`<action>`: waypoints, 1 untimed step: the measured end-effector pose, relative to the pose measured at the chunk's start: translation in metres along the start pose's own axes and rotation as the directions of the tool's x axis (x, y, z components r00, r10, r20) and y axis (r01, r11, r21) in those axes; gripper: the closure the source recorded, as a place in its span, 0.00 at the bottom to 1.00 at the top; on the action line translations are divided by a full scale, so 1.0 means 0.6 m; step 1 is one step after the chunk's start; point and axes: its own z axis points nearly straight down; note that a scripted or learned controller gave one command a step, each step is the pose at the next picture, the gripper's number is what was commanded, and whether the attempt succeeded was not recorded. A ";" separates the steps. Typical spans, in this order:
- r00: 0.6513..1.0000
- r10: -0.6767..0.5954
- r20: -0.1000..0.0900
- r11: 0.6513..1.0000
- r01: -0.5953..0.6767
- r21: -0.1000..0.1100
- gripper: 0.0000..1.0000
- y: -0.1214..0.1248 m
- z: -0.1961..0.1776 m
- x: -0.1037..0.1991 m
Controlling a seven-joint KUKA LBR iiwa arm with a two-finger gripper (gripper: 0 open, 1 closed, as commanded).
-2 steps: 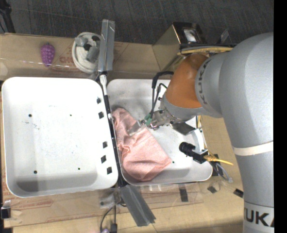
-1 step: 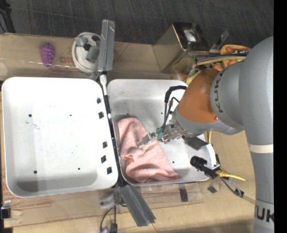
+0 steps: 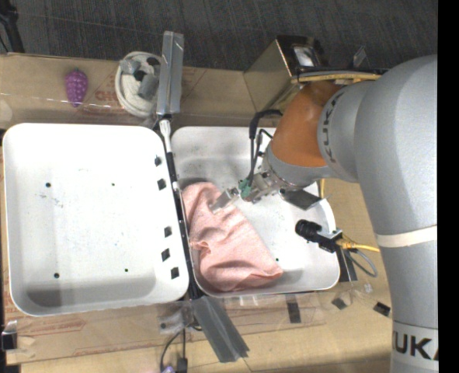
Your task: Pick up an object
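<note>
- We see the gripper (image 3: 227, 198) low at the cloth's (image 3: 225, 239) top edge; its state we cannot tell.
- Cloth fills the right bin's (image 3: 213, 142) left side; the left bin (image 3: 81, 216) lies open.

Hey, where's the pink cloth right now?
The pink cloth lies crumpled in the right bin, against the wall it shares with the left bin. The gripper is at its upper edge.

The grey arm (image 3: 384, 138) reaches into the right bin (image 3: 213, 142); its gripper (image 3: 227, 198) sits at the upper edge of a crumpled pink cloth (image 3: 225, 243); the left bin (image 3: 81, 216) lies beside it; a purple toy (image 3: 76, 86) rests on the bench.
</note>
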 end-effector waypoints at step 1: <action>0.998 -0.062 -0.001 0.998 0.062 0.003 0.00 0.030 0.001 0.062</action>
